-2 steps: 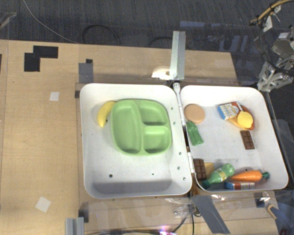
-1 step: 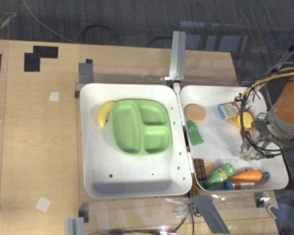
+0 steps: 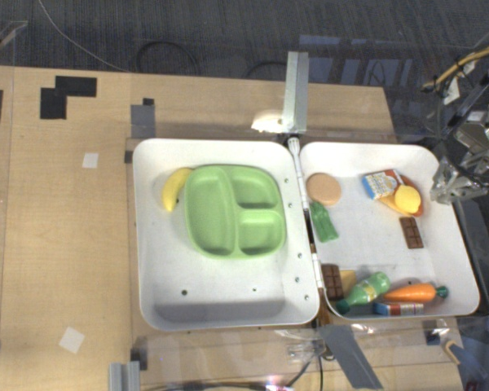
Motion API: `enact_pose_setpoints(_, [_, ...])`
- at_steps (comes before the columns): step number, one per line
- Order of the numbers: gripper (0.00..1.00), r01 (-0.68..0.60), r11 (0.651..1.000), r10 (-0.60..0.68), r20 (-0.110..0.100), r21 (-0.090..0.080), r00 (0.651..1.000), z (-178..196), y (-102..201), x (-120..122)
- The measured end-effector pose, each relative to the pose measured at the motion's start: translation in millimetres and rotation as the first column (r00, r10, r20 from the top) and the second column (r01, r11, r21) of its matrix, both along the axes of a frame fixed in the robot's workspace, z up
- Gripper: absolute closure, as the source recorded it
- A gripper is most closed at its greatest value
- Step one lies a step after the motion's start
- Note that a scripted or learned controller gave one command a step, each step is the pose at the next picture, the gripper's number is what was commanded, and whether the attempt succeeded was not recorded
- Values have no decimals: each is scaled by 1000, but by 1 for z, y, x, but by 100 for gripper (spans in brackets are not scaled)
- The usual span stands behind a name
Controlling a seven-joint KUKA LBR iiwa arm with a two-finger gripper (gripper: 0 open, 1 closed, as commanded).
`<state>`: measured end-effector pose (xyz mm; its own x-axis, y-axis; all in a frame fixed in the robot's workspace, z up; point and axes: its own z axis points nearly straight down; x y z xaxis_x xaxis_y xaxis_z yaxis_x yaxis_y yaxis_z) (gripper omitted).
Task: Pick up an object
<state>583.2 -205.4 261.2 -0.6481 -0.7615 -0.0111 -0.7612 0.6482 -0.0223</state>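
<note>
The right bin holds several items. A tan round cookie and a green packet lie near its left wall. Toward the back right sit a blue and white box and a yellow lemon, with a brown bar just below them. A green bottle, a carrot and a brown block lie along the front. My gripper hangs at the bin's right rim, just right of the lemon and touching none of the items.
The left bin carries a green divided plate with a banana at its left side. A metal post stands behind the seam between the bins. Cables and arm parts crowd the far right.
</note>
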Motion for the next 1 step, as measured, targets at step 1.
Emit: enact_pose_setpoints(1, [100,-8,1000,8,-11,7,1000,12,5,79])
